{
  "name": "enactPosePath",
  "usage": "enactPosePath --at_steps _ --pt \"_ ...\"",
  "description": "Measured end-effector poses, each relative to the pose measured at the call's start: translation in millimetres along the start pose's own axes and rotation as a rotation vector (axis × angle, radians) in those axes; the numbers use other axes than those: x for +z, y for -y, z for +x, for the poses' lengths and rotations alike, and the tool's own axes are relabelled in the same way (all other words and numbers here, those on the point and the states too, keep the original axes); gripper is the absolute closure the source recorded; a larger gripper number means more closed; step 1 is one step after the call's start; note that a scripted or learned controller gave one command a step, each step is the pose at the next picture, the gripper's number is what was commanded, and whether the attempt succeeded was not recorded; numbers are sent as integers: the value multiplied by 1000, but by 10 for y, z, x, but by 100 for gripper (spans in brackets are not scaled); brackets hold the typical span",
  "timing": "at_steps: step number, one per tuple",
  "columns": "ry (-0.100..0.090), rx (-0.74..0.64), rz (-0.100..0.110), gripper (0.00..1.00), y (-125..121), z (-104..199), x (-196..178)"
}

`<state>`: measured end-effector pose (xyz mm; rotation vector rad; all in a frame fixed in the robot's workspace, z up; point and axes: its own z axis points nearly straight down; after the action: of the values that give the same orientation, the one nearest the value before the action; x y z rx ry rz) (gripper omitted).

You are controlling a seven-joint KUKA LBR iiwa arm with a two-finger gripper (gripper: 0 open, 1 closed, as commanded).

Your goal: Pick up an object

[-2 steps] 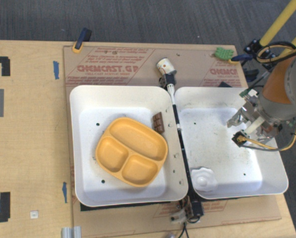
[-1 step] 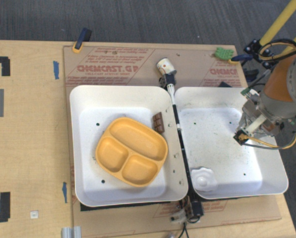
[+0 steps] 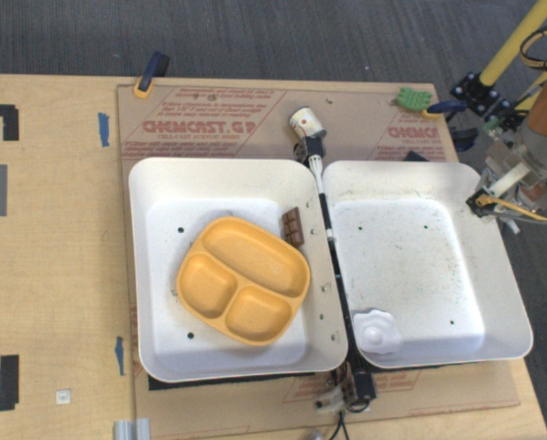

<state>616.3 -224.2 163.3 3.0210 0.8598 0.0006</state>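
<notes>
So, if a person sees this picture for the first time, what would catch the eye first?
Most likely the yellow divided plate, which lies tilted in the left bin with a small brown piece at its upper right edge. Next, a white object sits at the near-left corner of the right bin.

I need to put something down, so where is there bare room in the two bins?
Most of the right bin is bare, above the white object at its lower-left corner. The left bin is crowded by the yellow divided plate.
</notes>
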Motion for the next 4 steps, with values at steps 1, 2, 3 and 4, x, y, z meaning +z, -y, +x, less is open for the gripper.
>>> enactPosePath --at_steps 1,2,3,4 --pt "-1 -424 -2 100 -79 141 -156" --pt "0 -701 -2 100 -186 480 -110" --pt "-1 -287 -1 100 8 602 -177" --pt "0 -658 2 100 -33 322 -456"
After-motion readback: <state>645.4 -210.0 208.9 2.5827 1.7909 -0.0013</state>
